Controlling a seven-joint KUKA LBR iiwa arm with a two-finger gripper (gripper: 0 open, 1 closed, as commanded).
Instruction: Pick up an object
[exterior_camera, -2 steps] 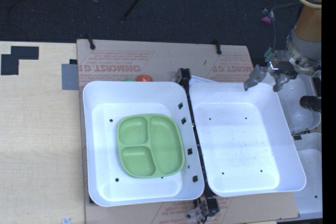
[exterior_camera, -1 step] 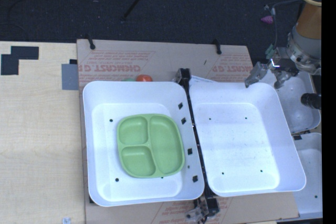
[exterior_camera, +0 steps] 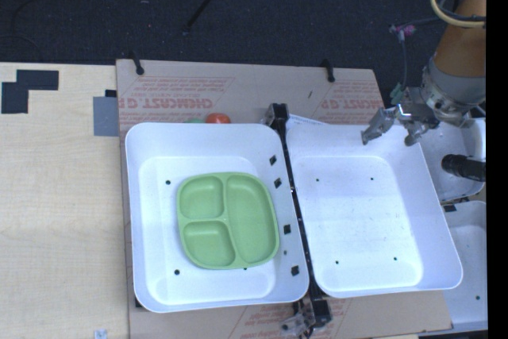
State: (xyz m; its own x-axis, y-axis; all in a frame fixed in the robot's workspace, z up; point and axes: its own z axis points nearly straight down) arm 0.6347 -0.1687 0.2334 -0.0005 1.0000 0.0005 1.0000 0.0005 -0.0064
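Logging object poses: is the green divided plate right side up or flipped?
Right side up: green plate shows three hollow compartments facing up, lying flat in the left bin.

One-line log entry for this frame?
gripper: open, holds nothing, over right bin top-right rim | green tray: flat in left bin | pick: not yet done

even bright light, soft shadows, slightly grainy

The grey KUKA arm with its orange band (exterior_camera: pixel 463 28) enters at two o'clock, wrist angled toward eight o'clock. Its two-finger metal gripper (exterior_camera: pixel 394 130) hangs with fingers (exterior_camera: pixel 374 132) seemingly spread apart, nothing between them.
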